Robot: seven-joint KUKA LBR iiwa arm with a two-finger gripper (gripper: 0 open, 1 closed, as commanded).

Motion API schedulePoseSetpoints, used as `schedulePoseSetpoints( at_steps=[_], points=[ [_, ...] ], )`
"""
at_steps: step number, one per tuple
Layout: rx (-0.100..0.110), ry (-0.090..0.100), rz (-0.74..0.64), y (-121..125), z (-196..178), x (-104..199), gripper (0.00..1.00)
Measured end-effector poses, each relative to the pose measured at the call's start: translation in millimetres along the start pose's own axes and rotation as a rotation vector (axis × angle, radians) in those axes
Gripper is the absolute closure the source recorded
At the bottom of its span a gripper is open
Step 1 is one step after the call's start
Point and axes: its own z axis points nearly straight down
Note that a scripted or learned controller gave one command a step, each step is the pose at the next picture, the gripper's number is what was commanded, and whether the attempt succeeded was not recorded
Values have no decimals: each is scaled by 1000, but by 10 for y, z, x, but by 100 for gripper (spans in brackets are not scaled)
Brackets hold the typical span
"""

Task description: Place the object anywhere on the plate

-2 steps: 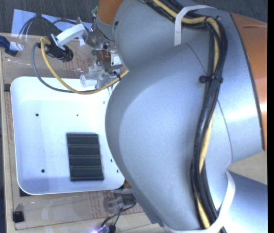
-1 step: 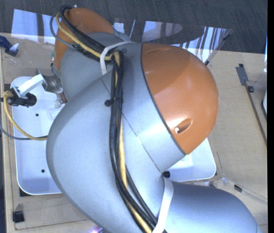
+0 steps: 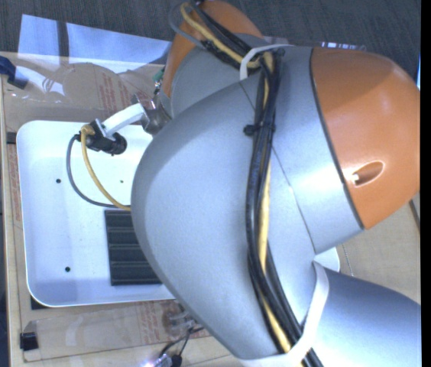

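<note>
The big grey arm (image 3: 223, 205) fills much of the view. It has a wide orange band (image 3: 368, 128) on its right side. A bundle of black and yellow cables (image 3: 257, 167) runs down along it.

To the left lies a white bin (image 3: 40, 205) on the brown counter (image 3: 85, 79). A dark flat thing with ribs (image 3: 130, 247) lies on the floor of the bin, near its lower edge. Its right side goes under the arm. It is hard to say if this is the plate or the object, and the arm covers the rest of the bin.

Near the top edge of the bin, a small grey metal part sticks out from under the arm. This looks like a bit of the gripper (image 3: 153, 117), but too little of it shows to tell if it is released or clenched, or if it grasps a thing.

A short white piece (image 3: 124, 119) reaches left from there to a black plug (image 3: 110, 144). A thin yellow and black cable loop (image 3: 85, 178) hangs from the plug over the bin floor.

A blue clamp (image 3: 1, 66) sits at the top left corner of the counter
</note>
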Motion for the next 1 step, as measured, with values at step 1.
schedulePoseSetpoints(
  at_steps=[1],
  points=[
    [2,-2,-377,615,-582,-191,100]
  ],
)
